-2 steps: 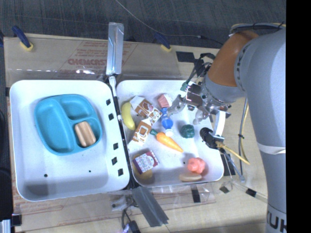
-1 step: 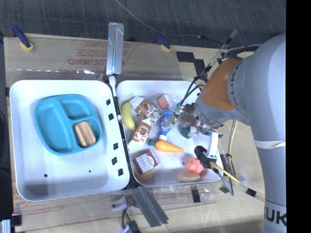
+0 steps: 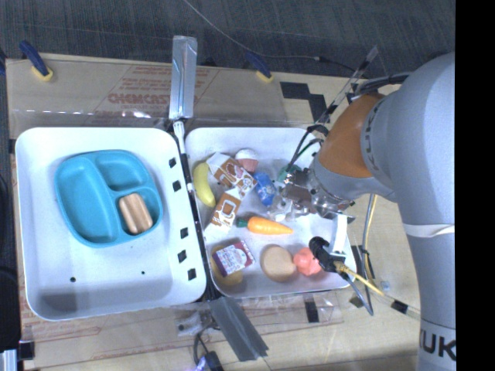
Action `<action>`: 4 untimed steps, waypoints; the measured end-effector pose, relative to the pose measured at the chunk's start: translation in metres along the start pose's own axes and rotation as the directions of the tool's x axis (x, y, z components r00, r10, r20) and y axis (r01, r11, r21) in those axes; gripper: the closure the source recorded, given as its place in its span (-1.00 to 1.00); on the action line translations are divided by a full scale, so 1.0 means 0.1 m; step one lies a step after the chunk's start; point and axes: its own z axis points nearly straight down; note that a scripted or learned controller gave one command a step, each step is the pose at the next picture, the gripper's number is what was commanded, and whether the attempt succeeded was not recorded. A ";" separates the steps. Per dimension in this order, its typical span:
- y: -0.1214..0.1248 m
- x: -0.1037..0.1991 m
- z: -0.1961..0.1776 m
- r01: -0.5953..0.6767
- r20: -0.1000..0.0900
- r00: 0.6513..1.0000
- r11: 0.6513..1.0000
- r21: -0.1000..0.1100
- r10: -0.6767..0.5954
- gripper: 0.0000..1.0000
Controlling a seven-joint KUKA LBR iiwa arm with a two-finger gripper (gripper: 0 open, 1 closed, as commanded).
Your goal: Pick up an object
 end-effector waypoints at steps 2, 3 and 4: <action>-0.41 0.46 0.22 0.122 0.000 0.993 0.993 0.001 -0.122 -1.00; -0.88 0.52 0.22 0.161 0.000 0.987 0.987 0.000 -0.161 -1.00; -0.78 0.23 -0.18 0.276 0.001 0.961 0.961 -0.003 -0.276 -1.00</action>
